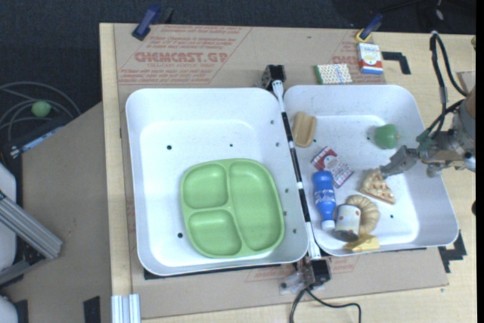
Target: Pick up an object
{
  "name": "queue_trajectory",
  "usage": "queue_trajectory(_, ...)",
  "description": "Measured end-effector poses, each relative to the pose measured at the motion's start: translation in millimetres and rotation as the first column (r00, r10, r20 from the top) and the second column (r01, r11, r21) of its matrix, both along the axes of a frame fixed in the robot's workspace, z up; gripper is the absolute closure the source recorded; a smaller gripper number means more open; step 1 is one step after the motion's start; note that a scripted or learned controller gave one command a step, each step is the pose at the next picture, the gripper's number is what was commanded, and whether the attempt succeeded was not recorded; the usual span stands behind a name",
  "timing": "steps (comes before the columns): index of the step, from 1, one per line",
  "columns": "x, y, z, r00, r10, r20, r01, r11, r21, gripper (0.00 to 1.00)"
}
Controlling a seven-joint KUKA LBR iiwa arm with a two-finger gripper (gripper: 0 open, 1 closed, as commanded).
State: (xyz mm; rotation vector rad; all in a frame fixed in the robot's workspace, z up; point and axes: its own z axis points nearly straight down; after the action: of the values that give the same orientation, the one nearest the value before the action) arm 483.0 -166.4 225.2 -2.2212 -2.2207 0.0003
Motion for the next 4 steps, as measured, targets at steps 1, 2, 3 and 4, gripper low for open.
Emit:
queue_trajectory(1, 59.9, 27.2, -100.1, 1.000, 0.002, -0.004, -0.002, 1.000, 0.002, 0.00)
queue_trajectory(2, 70.9, 109.5, -40.2, 1.000, 0.003, 0.002, -0.003, 1.000, 0.001, 0.00)
queue_trajectory(3, 45.4, 73.5, -140.9, 1.000, -0.001, 0.000, 0.001, 1.000, 0.000, 0.00)
queue_trajectory(4, 89.2, 48.4, -140.4, 1.000, 0.000, 0.002, 0.000, 1.000, -0.001, 0.00)
